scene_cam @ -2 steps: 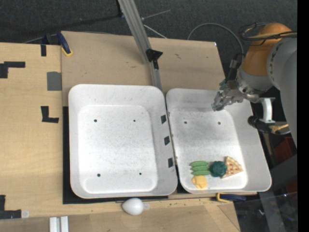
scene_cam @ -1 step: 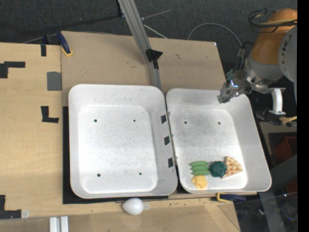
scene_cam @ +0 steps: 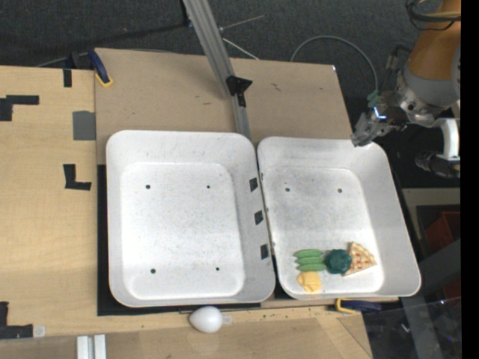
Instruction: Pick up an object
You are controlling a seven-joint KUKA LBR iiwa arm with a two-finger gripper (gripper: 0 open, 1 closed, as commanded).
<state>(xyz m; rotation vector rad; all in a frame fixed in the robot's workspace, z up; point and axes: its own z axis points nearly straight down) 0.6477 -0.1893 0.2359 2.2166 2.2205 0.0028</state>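
Several small toy foods lie together in the near corner of the right bin (scene_cam: 389, 200): a green pea pod (scene_cam: 308, 257), a dark green round piece (scene_cam: 338, 261), a yellow piece (scene_cam: 309, 280) and a pizza slice (scene_cam: 362, 258). My gripper (scene_cam: 364, 132) hangs at the far right corner of that bin, just over its rim, well away from the toys. Nothing shows between its fingers.
The left bin (scene_cam: 179, 215) stands beside the right one. A white egg-shaped object (scene_cam: 206, 319) lies on the bench just in front of the left bin. A slanted metal pole (scene_cam: 217, 47) crosses above the far edge between the bins.
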